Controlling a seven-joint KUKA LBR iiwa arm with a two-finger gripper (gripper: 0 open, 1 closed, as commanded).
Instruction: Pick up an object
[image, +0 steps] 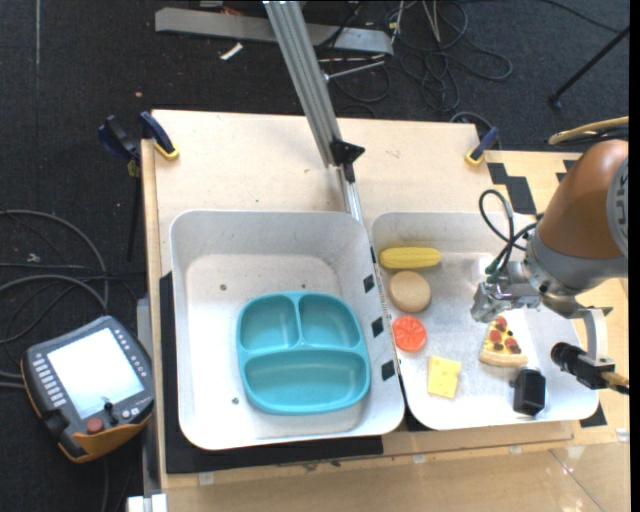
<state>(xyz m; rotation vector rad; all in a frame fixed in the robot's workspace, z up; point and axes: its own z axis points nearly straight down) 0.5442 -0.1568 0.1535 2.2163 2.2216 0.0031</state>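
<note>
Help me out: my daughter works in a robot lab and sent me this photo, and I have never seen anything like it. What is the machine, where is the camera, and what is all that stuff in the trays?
The camera hangs above a bench and looks down at a slant. The grey and orange shape at the right is a robot arm; its gripper hangs over the right bin, just above a toy pizza slice. That bin also holds toy food: a corn cob, a round bun, a tomato slice and a cheese piece. The left bin holds a teal divided plate. The pizza slice lies flat in the bin, not lifted.
</note>
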